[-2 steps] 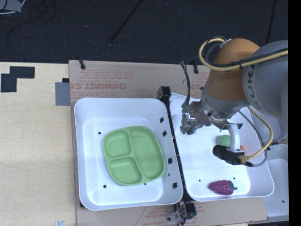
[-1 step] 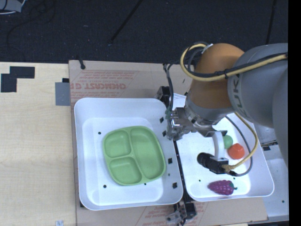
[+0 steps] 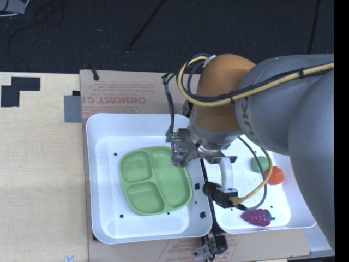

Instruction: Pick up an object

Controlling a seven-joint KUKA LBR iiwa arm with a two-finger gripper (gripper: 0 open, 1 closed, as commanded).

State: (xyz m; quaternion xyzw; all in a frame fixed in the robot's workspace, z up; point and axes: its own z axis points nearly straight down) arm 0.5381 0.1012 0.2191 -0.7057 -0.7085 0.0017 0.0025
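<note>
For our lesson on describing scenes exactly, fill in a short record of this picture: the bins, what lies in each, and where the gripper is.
left bin: green divided plate
right bin: purple grape bunch, orange round item, green item partly hidden by the arm
gripper: over the plate's upper right rim
grasp: cannot tell
arm: reaches in from the right, above the right bin

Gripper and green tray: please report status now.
Gripper at green tray's right rim, left bin. Nothing seen held. Grapes, orange ball in right bin.

Cardboard sheet (image 3: 122, 94): upside-down, perhaps "CHICMOST"
</note>
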